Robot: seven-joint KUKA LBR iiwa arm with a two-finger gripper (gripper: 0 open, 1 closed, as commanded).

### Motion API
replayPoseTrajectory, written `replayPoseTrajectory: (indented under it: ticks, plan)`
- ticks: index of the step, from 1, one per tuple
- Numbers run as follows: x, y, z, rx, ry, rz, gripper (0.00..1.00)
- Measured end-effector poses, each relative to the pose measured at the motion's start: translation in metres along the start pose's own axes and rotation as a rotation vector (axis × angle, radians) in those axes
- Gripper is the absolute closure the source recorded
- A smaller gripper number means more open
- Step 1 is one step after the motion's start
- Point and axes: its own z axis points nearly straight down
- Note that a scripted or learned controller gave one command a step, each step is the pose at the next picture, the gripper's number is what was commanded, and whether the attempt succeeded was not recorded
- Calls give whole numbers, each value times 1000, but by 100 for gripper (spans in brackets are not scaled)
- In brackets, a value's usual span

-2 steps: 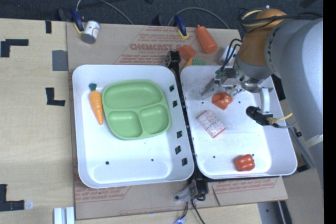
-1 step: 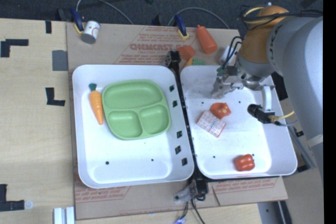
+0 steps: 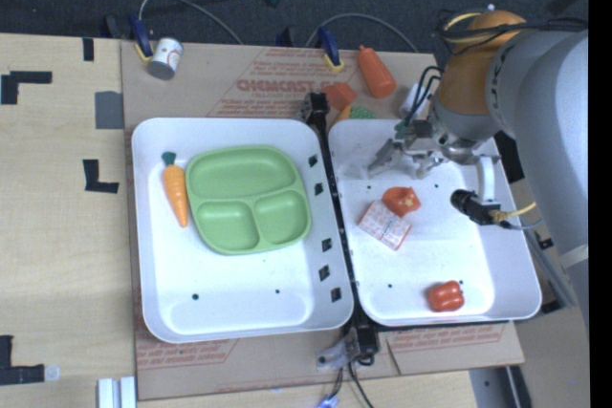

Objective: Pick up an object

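My gripper (image 3: 405, 161) hangs over the far part of the right bin (image 3: 507, 263), open, with nothing between its fingers. Just in front of it lies a small red tomato-like piece (image 3: 402, 201). A pink and white checked packet (image 3: 384, 226) rests beside that piece, slightly nearer the front. A red pepper-like piece (image 3: 445, 296) sits close to the bin's front rim. The grey arm with its orange band (image 3: 473, 62) reaches in from the right.
The left bin (image 3: 158, 282) holds a green divided plate (image 3: 249, 198) and a toy carrot (image 3: 175, 189). Behind the bins on the cardboard lie an orange toy (image 3: 376, 72), a smaller orange piece (image 3: 340, 96), a small can (image 3: 164, 57) and blue clips.
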Motion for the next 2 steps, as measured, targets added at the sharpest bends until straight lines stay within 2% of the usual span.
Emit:
replayPoseTrajectory:
  ticks: [1, 2]
  plan:
    - [20, -39, 10, 2, 2, 1, 0]
    - [20, -38, 0, 2, 1, 1, 100]
